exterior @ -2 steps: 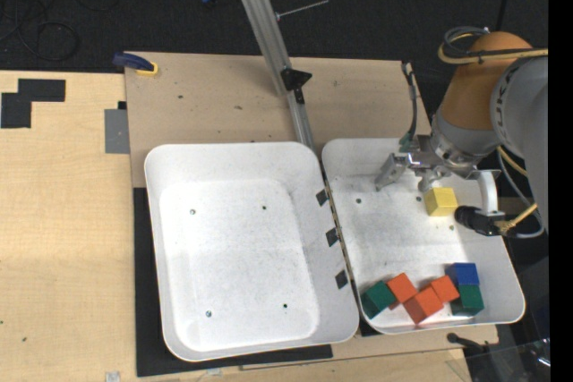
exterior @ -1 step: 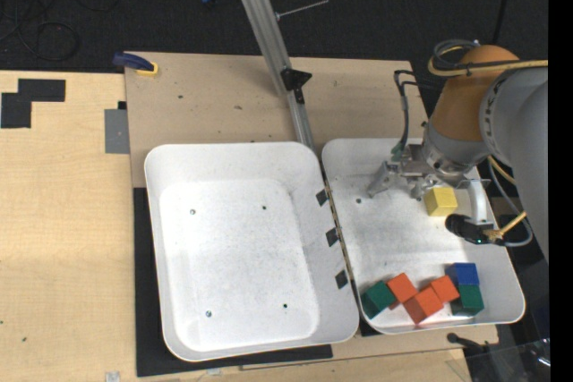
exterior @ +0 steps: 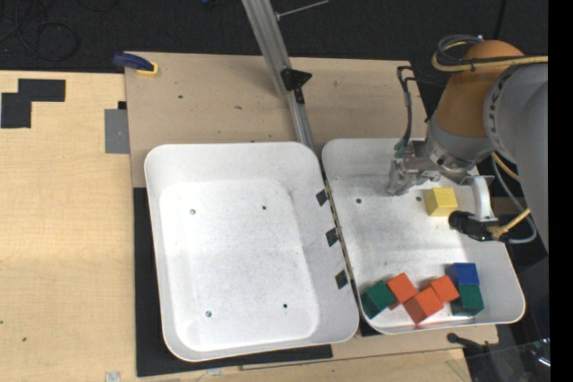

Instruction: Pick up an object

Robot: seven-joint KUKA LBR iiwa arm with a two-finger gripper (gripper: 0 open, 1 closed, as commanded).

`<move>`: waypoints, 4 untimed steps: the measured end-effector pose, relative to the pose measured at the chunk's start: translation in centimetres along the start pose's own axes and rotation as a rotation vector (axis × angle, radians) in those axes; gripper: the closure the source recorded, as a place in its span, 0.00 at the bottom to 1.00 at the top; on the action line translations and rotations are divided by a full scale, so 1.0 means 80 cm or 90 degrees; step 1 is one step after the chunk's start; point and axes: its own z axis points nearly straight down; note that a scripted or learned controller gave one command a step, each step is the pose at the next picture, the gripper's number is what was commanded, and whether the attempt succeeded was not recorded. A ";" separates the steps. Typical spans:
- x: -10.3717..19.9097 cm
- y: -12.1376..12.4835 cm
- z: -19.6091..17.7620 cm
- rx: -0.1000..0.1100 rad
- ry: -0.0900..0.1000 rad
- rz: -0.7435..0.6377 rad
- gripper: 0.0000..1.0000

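Note:
My gripper (exterior: pixel 410 177) hangs over the far part of the right bin (exterior: pixel 376 228), below the grey arm's orange band (exterior: pixel 466 98). A yellow block (exterior: pixel 440 200) lies on the bin floor just right of and nearer than the gripper, apart from it. Along the bin's near edge sits a cluster of blocks: a green one (exterior: pixel 380 297), an orange one (exterior: pixel 402 286), a second orange one (exterior: pixel 423 305), a third orange one (exterior: pixel 445 289), a blue one (exterior: pixel 464 274) and another green one (exterior: pixel 467 301). Nothing shows in the gripper's grasp.
The left bin (exterior: pixel 179 192) sits beside the right one, with black clips (exterior: pixel 332 236) along the shared edge. An aluminium bar (exterior: pixel 269 40) slants down from the back to the bins' far junction. A blue and yellow clamp (exterior: pixel 134 63) lies at the bench's back left corner.

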 end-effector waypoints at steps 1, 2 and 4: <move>0.000 0.006 -0.055 -0.004 -0.001 -0.002 1.00; 0.004 0.010 -0.133 -0.005 -0.001 -0.002 1.00; 0.053 0.014 -0.188 0.000 0.001 -0.003 1.00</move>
